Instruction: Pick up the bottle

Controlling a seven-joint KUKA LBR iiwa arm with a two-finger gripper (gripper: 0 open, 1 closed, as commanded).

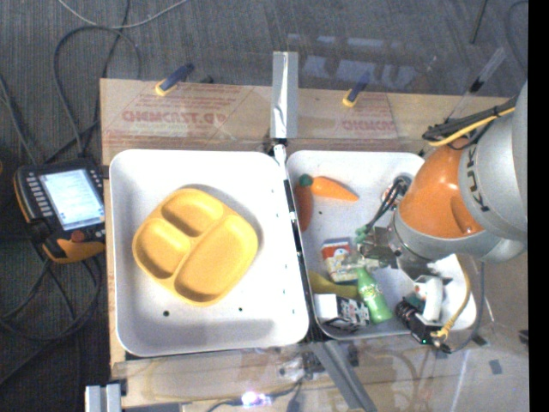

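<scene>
Bench: two white bins (120,256).
Left bin: one yellow tray (196,245).
Right bin: one carrot (333,189), one green bottle (371,293) near front edge.
Gripper (375,249): state unclear.

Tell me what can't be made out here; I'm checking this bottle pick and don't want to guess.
- Gripper: in the camera view the arm's wrist covers it, so finger state and any grip on the green bottle are unreadable.
- Bottle: its upper end is hidden under the gripper.
- Items beside the bottle in the right bin: too small and cluttered to identify.
- Arm: cut off by the right edge.
</scene>
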